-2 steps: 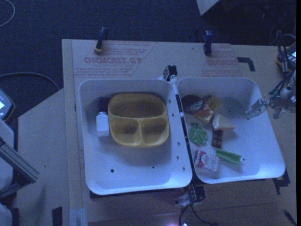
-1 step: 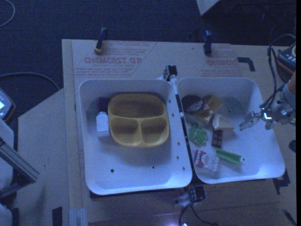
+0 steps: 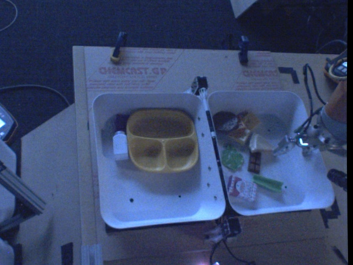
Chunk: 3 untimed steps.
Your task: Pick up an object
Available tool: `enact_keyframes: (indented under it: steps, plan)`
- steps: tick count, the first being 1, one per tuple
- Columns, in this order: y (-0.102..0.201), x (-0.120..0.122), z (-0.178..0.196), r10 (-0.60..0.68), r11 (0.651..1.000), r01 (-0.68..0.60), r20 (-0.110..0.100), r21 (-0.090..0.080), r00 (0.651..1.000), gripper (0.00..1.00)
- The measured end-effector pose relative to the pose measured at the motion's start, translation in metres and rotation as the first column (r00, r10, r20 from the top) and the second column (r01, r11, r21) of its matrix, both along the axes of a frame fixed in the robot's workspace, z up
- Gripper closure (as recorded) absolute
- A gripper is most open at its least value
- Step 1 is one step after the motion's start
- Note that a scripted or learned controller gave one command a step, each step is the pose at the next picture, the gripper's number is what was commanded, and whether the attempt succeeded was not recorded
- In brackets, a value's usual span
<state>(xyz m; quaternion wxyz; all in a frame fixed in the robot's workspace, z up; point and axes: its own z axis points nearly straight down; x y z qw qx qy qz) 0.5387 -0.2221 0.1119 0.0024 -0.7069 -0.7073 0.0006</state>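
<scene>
My gripper (image 3: 292, 149) hangs over the right part of the right bin (image 3: 287, 101), its fingers spread and nothing between them. Left of it lie several small objects: a dark round piece (image 3: 224, 120), an orange-brown packet (image 3: 242, 127), a beige block (image 3: 260, 143), a green round lid (image 3: 232, 158), a small brown bar (image 3: 254, 162), a green stick (image 3: 268, 183) and a red-and-white carton (image 3: 242, 187). The beige block is the closest to the gripper, a short way to its left.
The left bin (image 3: 154, 203) holds a yellow divided plate (image 3: 162, 140), with a small white bottle (image 3: 120, 144) and a dark item (image 3: 120, 123) on the plate's left side. A rail with clamps (image 3: 212, 137) separates the bins. Cables run along the bench's right edge (image 3: 311, 81).
</scene>
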Motion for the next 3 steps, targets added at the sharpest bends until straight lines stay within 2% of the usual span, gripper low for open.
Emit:
enact_keyframes:
  steps: [1,2,3]
  plan:
    - [0.005,0.002,-0.028,0.004,1.000,-0.004,0.001,0.008,1.000,0.00]
    - [0.003,0.002,-0.016,0.003,1.000,-0.003,0.004,0.001,1.000,1.00]
    - [0.006,0.003,0.047,0.001,1.000,-0.001,0.011,-0.006,1.000,1.00]
